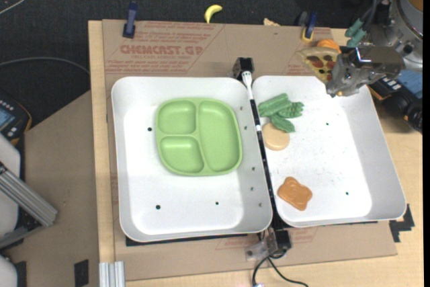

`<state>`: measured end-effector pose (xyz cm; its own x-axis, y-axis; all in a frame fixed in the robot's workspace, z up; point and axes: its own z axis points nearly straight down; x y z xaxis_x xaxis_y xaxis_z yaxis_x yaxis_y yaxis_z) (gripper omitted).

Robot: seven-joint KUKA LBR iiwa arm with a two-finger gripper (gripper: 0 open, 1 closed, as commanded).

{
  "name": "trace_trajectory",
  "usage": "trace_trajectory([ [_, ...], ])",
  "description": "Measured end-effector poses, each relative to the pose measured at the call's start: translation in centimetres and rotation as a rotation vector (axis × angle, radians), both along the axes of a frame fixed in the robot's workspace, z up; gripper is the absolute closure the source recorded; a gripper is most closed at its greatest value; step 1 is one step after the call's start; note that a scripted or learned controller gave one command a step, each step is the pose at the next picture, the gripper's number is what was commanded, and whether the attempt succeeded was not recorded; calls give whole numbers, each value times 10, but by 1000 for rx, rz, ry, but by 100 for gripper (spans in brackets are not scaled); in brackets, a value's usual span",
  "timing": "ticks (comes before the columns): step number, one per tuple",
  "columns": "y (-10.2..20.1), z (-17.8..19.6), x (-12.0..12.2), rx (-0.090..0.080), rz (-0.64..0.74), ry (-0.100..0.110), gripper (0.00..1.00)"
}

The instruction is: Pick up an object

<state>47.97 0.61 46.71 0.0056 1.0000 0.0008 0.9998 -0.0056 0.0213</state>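
In the right bin lie three things: a green leafy piece near its upper left, a pale tan round disc just below it, and an orange-brown lump toward the front. My gripper hangs over the bin's upper right corner, well to the right of the green piece. Nothing shows between its fingers. The arm comes in from the right edge of the view.
The left bin holds a green three-compartment plate. A pizza-like toy lies on the cardboard behind the right bin, close to the gripper. A yellow banana and two blue clamps sit at the back edge.
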Motion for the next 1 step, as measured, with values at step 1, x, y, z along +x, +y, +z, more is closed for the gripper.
trace_trajectory([
  [1, 71, -73, -1, 0, 13, 30, 100],
])
